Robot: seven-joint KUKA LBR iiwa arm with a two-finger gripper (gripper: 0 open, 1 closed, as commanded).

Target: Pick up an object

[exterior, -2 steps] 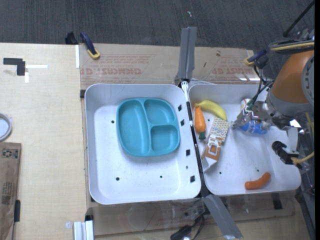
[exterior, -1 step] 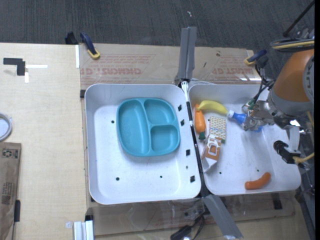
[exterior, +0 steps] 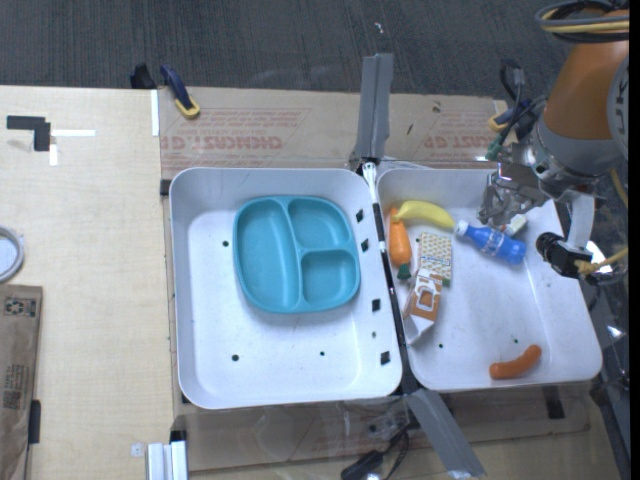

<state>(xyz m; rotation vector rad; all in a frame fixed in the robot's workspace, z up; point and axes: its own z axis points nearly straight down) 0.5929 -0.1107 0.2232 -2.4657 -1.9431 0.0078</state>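
- Blue bottle [exterior: 495, 242] lies sideways in the right bin [exterior: 560, 368], gripper [exterior: 497, 206] poised at its 12 o'clock.
- Gripper state: cannot tell.
- Likely light, smooth plastic; best grasped across its middle.

Left white bin [exterior: 200, 368] holds a teal three-compartment plate [exterior: 296, 254], lying flat near its centre. Cardboard sheet [exterior: 270, 128] with red lettering lies behind both bins on the bench [exterior: 80, 218]. Blue-and-yellow clamp [exterior: 178, 92] sits at the cardboard's far left corner; tape roll [exterior: 8, 256] at the bench's left edge.
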